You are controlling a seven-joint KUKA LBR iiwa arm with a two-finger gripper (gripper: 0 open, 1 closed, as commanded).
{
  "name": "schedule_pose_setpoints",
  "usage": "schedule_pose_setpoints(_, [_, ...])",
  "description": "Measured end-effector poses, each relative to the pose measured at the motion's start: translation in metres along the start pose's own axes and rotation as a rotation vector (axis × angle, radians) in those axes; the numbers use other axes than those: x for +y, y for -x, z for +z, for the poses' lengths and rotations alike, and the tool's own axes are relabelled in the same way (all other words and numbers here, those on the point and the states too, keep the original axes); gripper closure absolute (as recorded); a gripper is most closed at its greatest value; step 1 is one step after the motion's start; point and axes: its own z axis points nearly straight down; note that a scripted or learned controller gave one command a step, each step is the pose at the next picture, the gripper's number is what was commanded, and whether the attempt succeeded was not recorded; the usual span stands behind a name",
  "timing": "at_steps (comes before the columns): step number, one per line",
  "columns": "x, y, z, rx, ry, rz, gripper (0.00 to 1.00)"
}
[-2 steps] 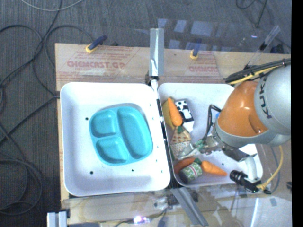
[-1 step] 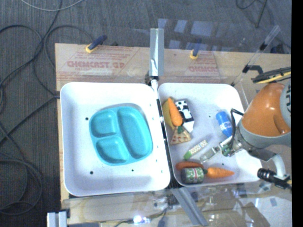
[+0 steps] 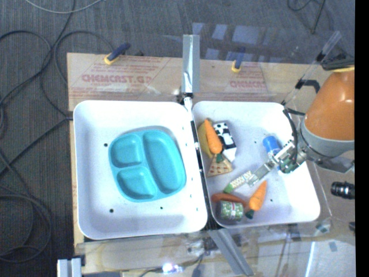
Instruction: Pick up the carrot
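Two orange carrots lie in the right bin (image 3: 300,209). The larger carrot (image 3: 209,136) rests against the bin's left wall, next to a black and white block (image 3: 225,134). The smaller carrot (image 3: 258,195) lies tilted near the front, with its green end pointing down. My gripper (image 3: 275,161) hangs low over the right half of this bin, above and to the right of the smaller carrot and just below a blue object (image 3: 271,143). Nothing visibly sits in it. The arm's orange band (image 3: 331,105) covers the bin's right rim.
The right bin also holds a pizza-slice toy (image 3: 220,166), a green and white tube (image 3: 241,182), a red piece (image 3: 225,198) and a green can (image 3: 231,211). The left bin (image 3: 92,212) holds a blue divided plate (image 3: 147,164). A metal post (image 3: 190,62) stands behind the bins.
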Motion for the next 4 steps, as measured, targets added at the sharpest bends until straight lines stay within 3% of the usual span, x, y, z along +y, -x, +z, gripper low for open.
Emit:
schedule_pose_setpoints(1, [0.0,0.008,0.112,-0.012,0.01,-0.148,0.0])
schedule_pose_setpoints(2, [0.002,0.006,0.103,-0.009,0.015,-0.149,1.0])
schedule_pose_setpoints(3, [-0.02,0.028,0.096,0.001,-0.002,0.143,1.0])
schedule_pose_setpoints(4, [0.014,-0.023,0.019,0.0,-0.001,-0.323,1.0])
